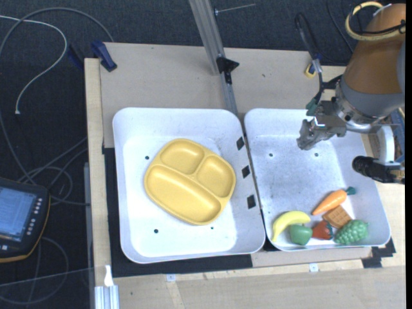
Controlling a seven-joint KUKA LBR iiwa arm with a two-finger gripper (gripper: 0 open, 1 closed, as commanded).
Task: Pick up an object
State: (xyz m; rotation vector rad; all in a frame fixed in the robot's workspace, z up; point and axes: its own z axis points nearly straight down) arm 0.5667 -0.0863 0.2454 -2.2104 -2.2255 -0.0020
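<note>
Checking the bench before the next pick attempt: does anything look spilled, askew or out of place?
Nothing stands out. The yellow divided plate lies flat in the left white bin; the toy foods, including the orange carrot, sit bunched in the right white bin's near corner.

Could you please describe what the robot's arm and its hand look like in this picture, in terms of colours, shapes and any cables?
The arm is a thick, rounded body with a broad orange band above a grey wrist section. A yellowish cable loops by its top. The hand at its end is a small, boxy grey metal piece, much narrower than the arm, with a small greenish spot near its mount. Its finer details are too small to tell.
</note>
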